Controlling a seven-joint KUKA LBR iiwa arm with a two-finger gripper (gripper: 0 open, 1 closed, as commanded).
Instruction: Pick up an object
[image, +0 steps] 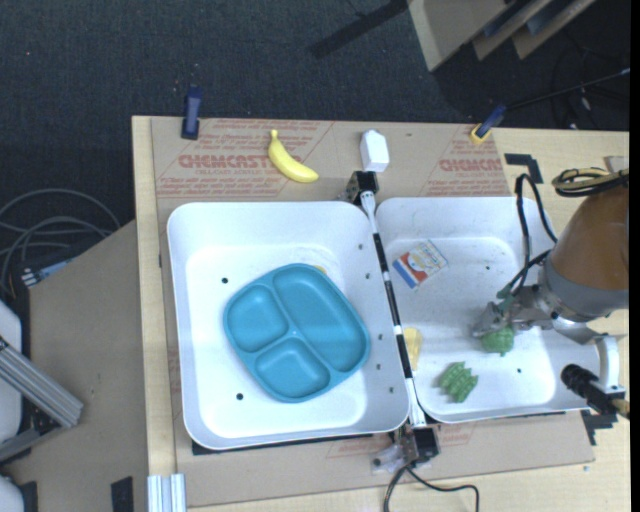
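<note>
1. Landmark: the right bin (470, 225), one of two shallow white bins set side by side on the surface (240, 160). All positions below are given relative to it.
2. Tool (497, 325): inside the right bin, toward its right-hand wall and a little below its mid-height. The grey arm (590, 260) with its orange band enters over the bin's right rim.
3. Tool state: cannot be determined. The wrist and a tangle of metal parts cover the tip, and the view does not resolve it.
4. Task's thing, judged the nearest candidate: a small green object (497, 341) on the right bin's floor, lying directly at the tool's tip, touching or just under it. Whether it is gripped is not shown. It is compact and rounded, with no long axis that can be read.
5. Deciding relation: that green object sits just toward the bin's near wall from the tool, so a straight descent and closure would suffice, in my judgement.
6. Count in the right bin: two green objects, the second, knobbly one (457, 382) lying further left and nearer the near wall; one small printed card or packet (419, 264) in the upper left; one pale yellow piece (411, 345) against the left wall.
7. Count elsewhere: one blue three-compartment tray (293, 332) in the left bin (200, 240); one banana (290, 162) on the surface beyond the bins.
</note>
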